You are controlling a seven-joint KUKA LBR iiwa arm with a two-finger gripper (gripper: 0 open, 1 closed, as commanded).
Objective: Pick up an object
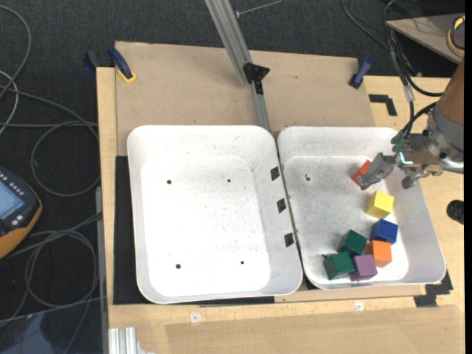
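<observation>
My gripper (pixel 389 178) hangs over the right bin's (pixel 317 198) far right part, open, with nothing between its fingers. A small red block (pixel 360 173) lies just left of the left finger (pixel 377 170), partly hidden by it. Just below the gripper sits a yellow block (pixel 380 203). Nearer the front right corner cluster a blue block (pixel 384 231), an orange block (pixel 381 251), a purple block (pixel 363 266) and two green blocks (pixel 354 241) (pixel 339 264).
The left bin (pixel 147 198) stands beside the right one, with black clips (pixel 281 205) along the shared rim. A metal pole (pixel 236 43) slants over the back of the bench. Blue clamps (pixel 122 65) (pixel 361 71) hold the board's far corners.
</observation>
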